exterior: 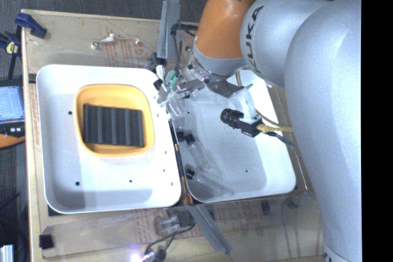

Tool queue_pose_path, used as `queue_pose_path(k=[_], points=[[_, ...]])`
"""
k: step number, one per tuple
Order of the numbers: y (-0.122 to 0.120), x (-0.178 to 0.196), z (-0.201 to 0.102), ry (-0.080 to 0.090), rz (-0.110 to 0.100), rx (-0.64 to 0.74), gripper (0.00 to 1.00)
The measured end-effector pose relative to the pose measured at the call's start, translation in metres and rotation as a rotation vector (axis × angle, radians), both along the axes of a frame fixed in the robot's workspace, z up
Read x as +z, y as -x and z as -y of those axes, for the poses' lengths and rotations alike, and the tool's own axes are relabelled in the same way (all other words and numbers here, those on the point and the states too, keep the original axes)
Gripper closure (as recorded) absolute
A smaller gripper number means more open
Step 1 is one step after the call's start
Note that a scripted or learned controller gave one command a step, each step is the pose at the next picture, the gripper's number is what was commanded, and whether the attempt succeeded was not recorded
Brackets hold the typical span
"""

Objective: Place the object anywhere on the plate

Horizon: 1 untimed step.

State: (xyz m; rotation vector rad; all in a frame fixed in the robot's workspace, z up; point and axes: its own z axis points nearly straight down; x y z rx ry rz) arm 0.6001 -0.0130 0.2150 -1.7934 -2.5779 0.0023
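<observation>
The gripper point(175, 90) hangs over the right bin point(245, 184); grip state unclear. Next: carry left to the plate point(113, 94).

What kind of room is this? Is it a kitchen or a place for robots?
Probably a robot lab or workshop, not a kitchen. A big grey and orange arm reaches over two white bins on a rough wooden bench, with clamps and cables around it. A yellow plate sits in the left bin.
</observation>
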Motion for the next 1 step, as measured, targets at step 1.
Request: queue_pose_path(k=[1], points=[[-0.0001, 0.0002, 0.0002, 0.0, 0.0, 0.0, 0.0]])
